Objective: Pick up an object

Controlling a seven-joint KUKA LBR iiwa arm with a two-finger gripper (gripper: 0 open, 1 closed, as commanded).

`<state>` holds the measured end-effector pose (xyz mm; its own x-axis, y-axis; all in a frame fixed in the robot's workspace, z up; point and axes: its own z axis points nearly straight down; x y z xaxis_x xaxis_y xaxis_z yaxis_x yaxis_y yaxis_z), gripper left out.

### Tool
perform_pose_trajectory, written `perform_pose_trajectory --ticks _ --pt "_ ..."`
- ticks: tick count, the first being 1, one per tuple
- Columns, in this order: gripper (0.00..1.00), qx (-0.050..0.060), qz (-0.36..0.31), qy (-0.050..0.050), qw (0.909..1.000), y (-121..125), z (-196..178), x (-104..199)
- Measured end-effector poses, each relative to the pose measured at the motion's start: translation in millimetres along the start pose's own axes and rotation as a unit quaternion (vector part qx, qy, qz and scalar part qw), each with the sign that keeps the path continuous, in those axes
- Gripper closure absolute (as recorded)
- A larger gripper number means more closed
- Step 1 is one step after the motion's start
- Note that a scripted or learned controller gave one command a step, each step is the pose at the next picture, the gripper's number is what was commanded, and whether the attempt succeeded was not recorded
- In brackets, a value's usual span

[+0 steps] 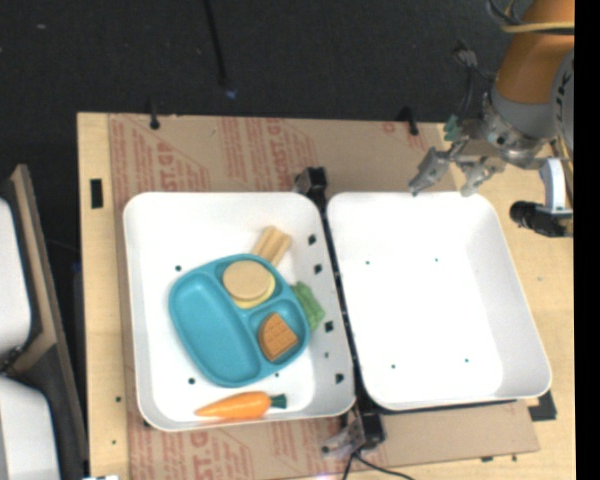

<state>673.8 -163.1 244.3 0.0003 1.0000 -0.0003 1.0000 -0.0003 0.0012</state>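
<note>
From the camera view I see my arm (535, 48) reaching in at the upper right, with the claw (450, 173) hanging over the far rim of the right bin (520, 298), its two fingers spread apart and nothing between them. That bin's floor shows bare white with a few small dark marks. Everything worth taking sits in the left bin (145, 268): a blue divided tray (215, 333) lies at a slant in its middle, with a round tan biscuit (249, 281) in one compartment and a brown waffle-like piece (278, 337) in another. A pale wooden block (271, 243) pokes out from the tray's far edge, a green piece (310, 306) rests just beside the tray toward the divider between bins, and an orange carrot (240, 405) lies alone near the bin's front wall. I judge that the pick is only at its approach stage: the claw is well apart from every object and no grasp is begun. The next move calls for carrying the claw across to the left bin and down over one item. The carrot looks the likeliest target to me, since it lies free of the tray, though its nearness to the wall could crowd one finger. Both bins rest on the bench (110, 168).
</note>
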Motion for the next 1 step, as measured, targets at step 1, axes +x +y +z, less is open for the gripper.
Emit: perform_pose_trajectory --ticks 1 --pt "0.0 0.001 0.001 0.0 1.0 9.6 21.2 -22.3"
